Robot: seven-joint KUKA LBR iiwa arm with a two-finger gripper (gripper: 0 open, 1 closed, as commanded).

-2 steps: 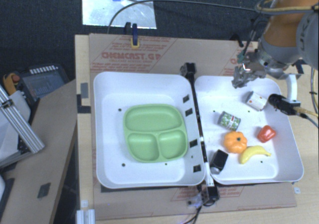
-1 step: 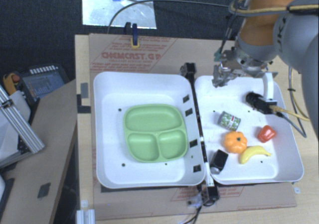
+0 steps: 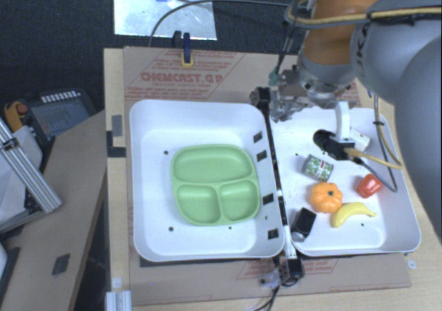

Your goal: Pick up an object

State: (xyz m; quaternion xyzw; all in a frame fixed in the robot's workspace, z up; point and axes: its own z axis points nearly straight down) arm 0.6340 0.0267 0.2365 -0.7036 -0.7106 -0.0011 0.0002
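Camera view. Arm (image 3: 387,33) entering from right, gripper (image 3: 286,106) at far-left corner of right bin (image 3: 397,233), by divider; finger state cannot be told. In right bin: can (image 3: 318,166), pumpkin (image 3: 325,197) just below it, banana (image 3: 351,213) touching pumpkin's right, red pepper (image 3: 369,185) near right wall, black block (image 3: 302,222) at near-left. Green tray (image 3: 214,184) centred in left bin (image 3: 148,233). None between fingers.
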